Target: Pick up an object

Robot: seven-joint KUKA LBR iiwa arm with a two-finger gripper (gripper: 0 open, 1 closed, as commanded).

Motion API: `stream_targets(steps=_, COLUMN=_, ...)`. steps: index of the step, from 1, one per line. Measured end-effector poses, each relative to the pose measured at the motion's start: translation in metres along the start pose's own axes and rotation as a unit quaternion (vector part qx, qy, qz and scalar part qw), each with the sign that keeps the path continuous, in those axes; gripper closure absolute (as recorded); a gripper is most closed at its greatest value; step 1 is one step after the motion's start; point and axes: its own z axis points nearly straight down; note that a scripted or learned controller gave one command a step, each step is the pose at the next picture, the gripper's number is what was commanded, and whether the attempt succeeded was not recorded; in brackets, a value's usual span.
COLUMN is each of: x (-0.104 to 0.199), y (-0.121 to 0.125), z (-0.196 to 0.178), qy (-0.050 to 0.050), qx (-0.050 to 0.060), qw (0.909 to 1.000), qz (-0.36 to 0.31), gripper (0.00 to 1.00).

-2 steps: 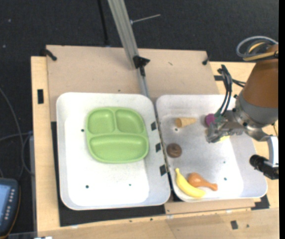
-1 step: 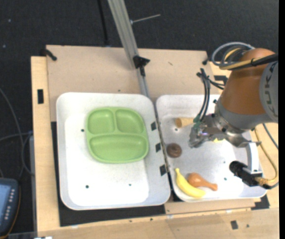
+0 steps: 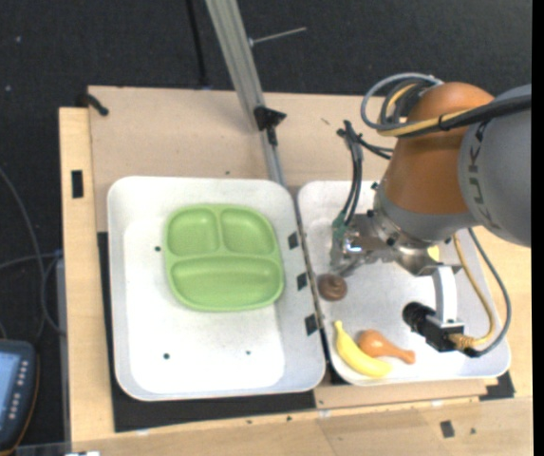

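Whether the grey metal gripper [image 3: 346, 252] is gripping I cannot tell; it could nudge the small round brown object [image 3: 332, 287] against the right white bin's wall [image 3: 311, 255]

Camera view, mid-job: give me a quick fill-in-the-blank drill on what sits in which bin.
1. The green divided plate lies in the ____ bin.
2. The banana lies in the ____ bin.
3. The orange carrot-shaped toy lies right beside the ____.
4. The small brown round piece sits just below the ____.

Missing words: left; right; banana; claw
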Motion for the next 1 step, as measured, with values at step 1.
stream_targets(steps=1, x=0.0522, y=-0.0144, z=-0.0077, qy=0.0, qx=0.001, qw=1.0, qz=0.0, gripper=1.0)
